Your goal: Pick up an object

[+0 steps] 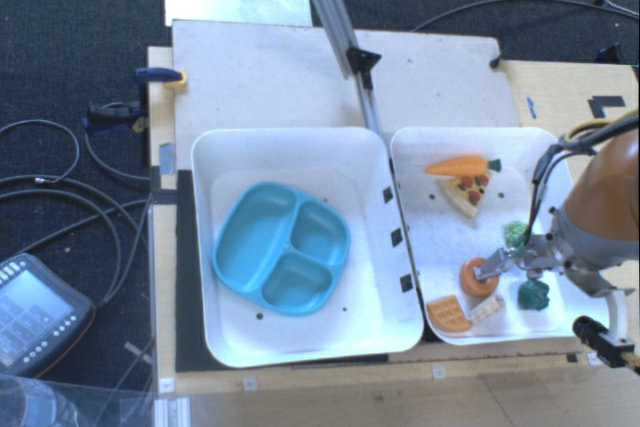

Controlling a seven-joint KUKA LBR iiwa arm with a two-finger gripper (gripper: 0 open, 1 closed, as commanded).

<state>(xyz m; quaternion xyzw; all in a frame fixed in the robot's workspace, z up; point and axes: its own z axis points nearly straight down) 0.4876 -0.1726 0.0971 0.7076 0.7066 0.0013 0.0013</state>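
I read this as approach step, nothing lifted yet. Gripper point(497, 263) low inside right white bin point(420, 150), fingers point(505, 258) reaching toward round orange toy piece point(478, 277), tip touching or just beside its top. Cannot tell if fingers spread or closed; no object visibly between them. Dark green toy point(533, 294) just beside, under wrist. Orange plastic carrot point(460, 166) well apart. My judgement: next, centre over orange piece, close, lift straight; risk of nudging waffle-patterned orange piece point(449, 314).

The grey arm with its orange band point(608, 200) runs off the right edge. The black handheld controller with a screen point(35, 303) is cut by the left edge. The small green item point(515, 233) is partly hidden behind the wrist.
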